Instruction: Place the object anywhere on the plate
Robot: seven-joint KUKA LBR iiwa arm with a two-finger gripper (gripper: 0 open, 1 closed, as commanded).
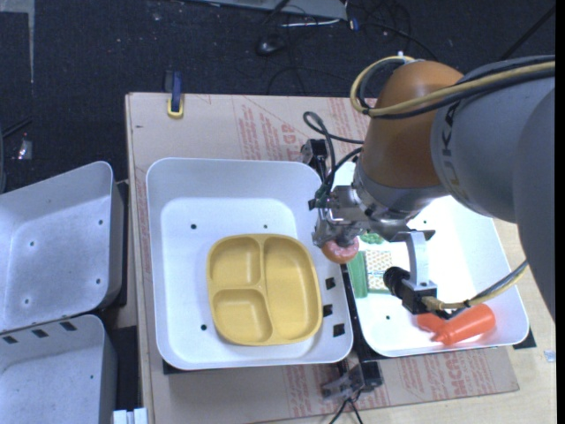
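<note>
The pink round object hangs at the tip of the gripper. The two fingers are closed on it from both sides, so it looks lifted and not resting on anything. It is above the border where the two bins meet, just to the right of the plate and not yet over it.

The plate is yellow, with three compartments, and lies flat in the middle of the left bin. Its right edge is near the object. Probably only a short move to the left is needed before the fingers can release, and any compartment would do for the task. One risk is that a release here would drop the object on the bin rims and not on the plate.

In the right bin, close behind the gripper, lie a green object and a small patterned card. An orange object lies at the near right, well apart from them. The arm reaches in from the right over this bin, which explains why the object is carried across the border.
</note>
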